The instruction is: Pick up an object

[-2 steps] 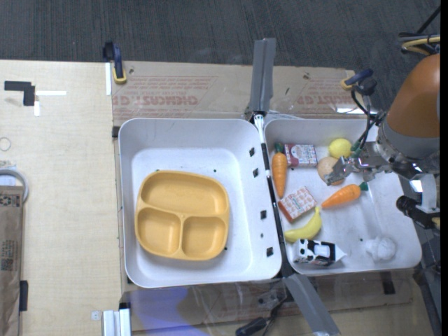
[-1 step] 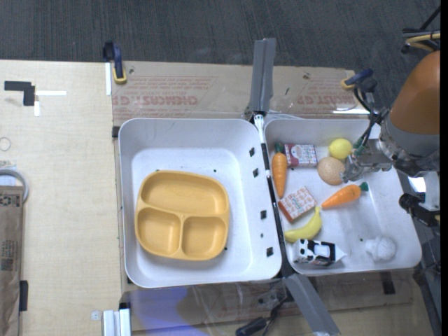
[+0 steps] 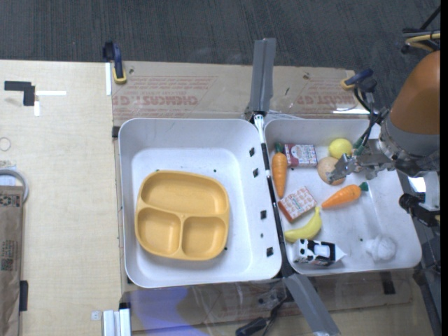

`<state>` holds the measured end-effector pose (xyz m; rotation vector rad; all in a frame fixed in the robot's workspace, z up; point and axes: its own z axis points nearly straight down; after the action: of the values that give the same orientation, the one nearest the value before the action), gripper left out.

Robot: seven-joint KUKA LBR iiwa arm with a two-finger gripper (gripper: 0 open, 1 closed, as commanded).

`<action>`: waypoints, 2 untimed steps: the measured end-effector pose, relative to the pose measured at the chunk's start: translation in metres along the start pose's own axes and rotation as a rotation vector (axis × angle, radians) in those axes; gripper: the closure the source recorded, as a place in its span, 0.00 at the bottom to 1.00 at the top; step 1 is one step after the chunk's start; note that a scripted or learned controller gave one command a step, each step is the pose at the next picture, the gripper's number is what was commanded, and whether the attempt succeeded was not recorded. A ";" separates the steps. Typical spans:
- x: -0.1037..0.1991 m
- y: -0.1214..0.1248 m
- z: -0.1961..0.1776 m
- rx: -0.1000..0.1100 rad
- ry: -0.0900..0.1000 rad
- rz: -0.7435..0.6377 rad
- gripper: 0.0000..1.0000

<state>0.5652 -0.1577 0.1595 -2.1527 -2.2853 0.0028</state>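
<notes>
The round tan potato-like toy [image 3: 327, 169] lies near the middle of the right white bin [image 3: 402, 257], and the gripper [image 3: 341, 171] sits low right against it; whether it grips anything I cannot tell. Just behind is a yellow plastic lemon [image 3: 340, 148], with a small red-and-white carton [image 3: 302, 154] beside that. One orange toy carrot [image 3: 343, 195] lies just in front of the gripper, another [image 3: 279, 173] by the divider. Nearer the front are a second red-patterned carton [image 3: 297, 203], a yellow banana [image 3: 307, 226] and a black-and-white toy cow [image 3: 314, 252]. The left white bin [image 3: 133, 264] holds a yellow three-section plate [image 3: 183, 215].
</notes>
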 end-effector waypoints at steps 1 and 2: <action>-0.031 0.002 0.067 -0.001 0.000 -0.067 0.00; 0.014 -0.050 0.016 -0.001 0.001 -0.111 0.00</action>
<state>0.5146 -0.1466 0.1436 -2.0226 -2.4014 0.0010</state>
